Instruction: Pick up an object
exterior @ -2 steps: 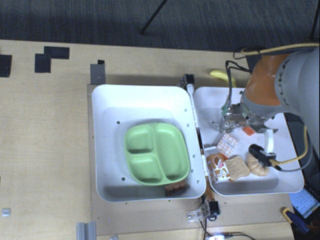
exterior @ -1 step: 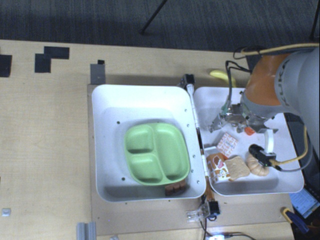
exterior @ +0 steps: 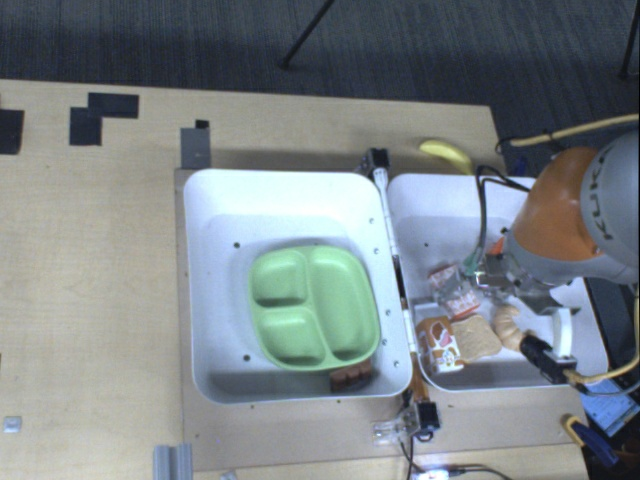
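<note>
Gripper (exterior: 478,274): low in the right bin (exterior: 440,203), at the end of the grey arm (exterior: 575,218) with its orange band; whether it is spread or closed cannot be told, and nothing is seen held. Clear packet (exterior: 452,284): crumpled, just left of the gripper, apparently touching it. Bread bag (exterior: 456,340): below the gripper, tan with a red-and-white label, lying against the bin's near wall. Pale piece (exterior: 507,324): below and slightly right of the gripper, beside the bag. Left bin (exterior: 215,218): well to the gripper's left, across the shared rim. Green tray (exterior: 313,306): three-compartment, in the left bin. Brown item (exterior: 350,376): small, at the tray's lower edge, partly hidden. Banana (exterior: 446,153): on the bench above the gripper, outside the right bin's far rim. Bench (exterior: 90,298): light wood, black marks along its far left edge, well left of the gripper. Floor (exterior: 200,18): dark carpet beyond the bench, crossed by a thin black rod (exterior: 318,18).
</note>
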You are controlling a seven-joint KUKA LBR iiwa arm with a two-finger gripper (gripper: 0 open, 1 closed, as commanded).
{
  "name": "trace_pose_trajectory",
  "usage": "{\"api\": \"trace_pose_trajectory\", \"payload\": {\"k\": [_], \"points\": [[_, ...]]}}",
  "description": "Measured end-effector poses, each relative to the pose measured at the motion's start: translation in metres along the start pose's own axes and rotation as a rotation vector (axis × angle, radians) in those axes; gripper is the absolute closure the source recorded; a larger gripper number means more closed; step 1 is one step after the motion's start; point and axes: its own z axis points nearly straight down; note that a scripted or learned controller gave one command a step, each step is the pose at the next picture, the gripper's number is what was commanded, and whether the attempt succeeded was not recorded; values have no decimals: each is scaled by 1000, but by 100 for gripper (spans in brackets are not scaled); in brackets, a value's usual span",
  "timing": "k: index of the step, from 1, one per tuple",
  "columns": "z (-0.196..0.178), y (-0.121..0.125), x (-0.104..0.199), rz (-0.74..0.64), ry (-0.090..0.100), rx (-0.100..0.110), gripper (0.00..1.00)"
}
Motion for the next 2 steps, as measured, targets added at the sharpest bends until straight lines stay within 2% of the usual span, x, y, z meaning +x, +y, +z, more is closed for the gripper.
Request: {"api": "trace_pose_trajectory", "payload": {"k": [1,2], "points": [[-11,2,1,-1,0,-6,100],[-98,-29,63,-3,2,2,100]]}}
